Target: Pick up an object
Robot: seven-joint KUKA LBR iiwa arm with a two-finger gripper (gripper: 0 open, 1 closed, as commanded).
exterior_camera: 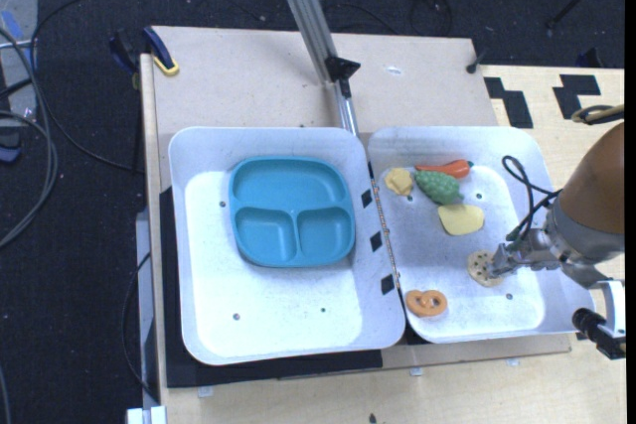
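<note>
Nearest the lens, close to the front edge of the right bin and near its front left corner, lies a small orange pretzel-shaped toy, untouched. Just beyond it, toward the bin's right side, a tan perforated disc sits on the floor of the bin, and the pincer has its tip right at that disc, touching it or very nearly so. Whether its fingers are spread or pressed together I cannot tell, since the tip is small and blurred against the disc, and nothing can be seen lifted between them. Farther back in the same bin, a pale yellow piece lies near the middle, a green vegetable toy rests just behind it, an orange-red carrot-like toy lies touching the green one near the back edge, and a small yellow lump sits toward the back left corner. In the left bin a blue divided tray lies flat near the back. As I judge it, the task is at the grasping stage: the arm is down at the disc, but every object rests on a bin floor, so closing, gripping and raising all remain to be done.
</note>
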